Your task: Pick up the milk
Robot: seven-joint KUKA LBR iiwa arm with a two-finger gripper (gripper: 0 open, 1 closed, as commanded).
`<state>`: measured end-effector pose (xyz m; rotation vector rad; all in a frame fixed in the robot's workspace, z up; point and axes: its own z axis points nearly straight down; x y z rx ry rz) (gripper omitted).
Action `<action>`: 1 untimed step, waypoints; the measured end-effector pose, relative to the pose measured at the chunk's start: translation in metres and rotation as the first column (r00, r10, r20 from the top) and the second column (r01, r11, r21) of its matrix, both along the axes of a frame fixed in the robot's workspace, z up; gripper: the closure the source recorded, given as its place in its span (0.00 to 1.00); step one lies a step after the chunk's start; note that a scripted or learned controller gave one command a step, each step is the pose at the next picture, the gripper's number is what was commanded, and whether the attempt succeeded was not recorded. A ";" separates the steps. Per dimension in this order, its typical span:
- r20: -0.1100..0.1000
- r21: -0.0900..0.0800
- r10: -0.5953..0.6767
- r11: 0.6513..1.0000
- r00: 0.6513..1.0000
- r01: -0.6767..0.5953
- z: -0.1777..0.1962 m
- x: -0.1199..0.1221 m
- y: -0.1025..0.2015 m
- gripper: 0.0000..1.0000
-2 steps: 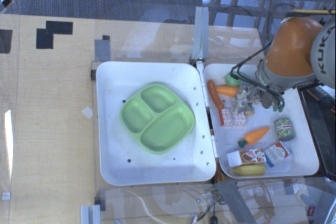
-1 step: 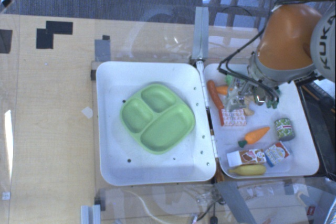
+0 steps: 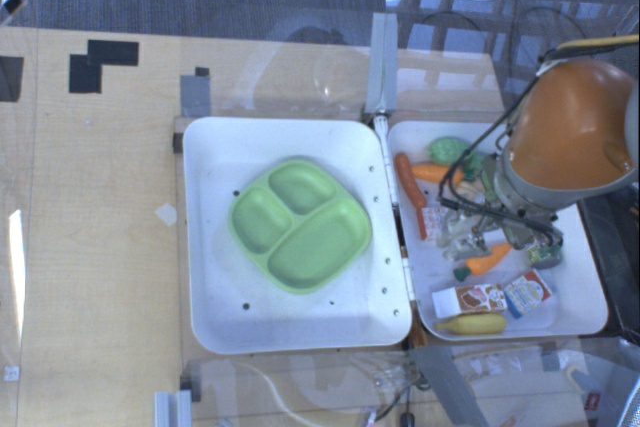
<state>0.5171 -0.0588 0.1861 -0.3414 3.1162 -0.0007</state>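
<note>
The milk (image 3: 527, 293) is a small blue and white carton lying flat near the front right of the right bin (image 3: 590, 315). My gripper (image 3: 468, 237) hangs over the middle of that bin, under the arm's big orange band (image 3: 572, 125). It is above and to the left of the milk, apart from it, close over a small orange carrot (image 3: 487, 261). The arm hides much of the gripper.
A red and white carton (image 3: 478, 299) and a yellow banana (image 3: 470, 323) lie left of the milk. A long red piece (image 3: 410, 190), another carrot (image 3: 432, 172) and a green item (image 3: 447, 151) lie at the bin's back left. The left bin (image 3: 215, 315) holds a green divided plate (image 3: 300, 225).
</note>
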 end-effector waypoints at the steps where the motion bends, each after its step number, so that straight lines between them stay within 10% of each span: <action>1: 0.000 0.001 0.101 0.995 0.995 -0.101 0.017 -0.021 0.080 1.00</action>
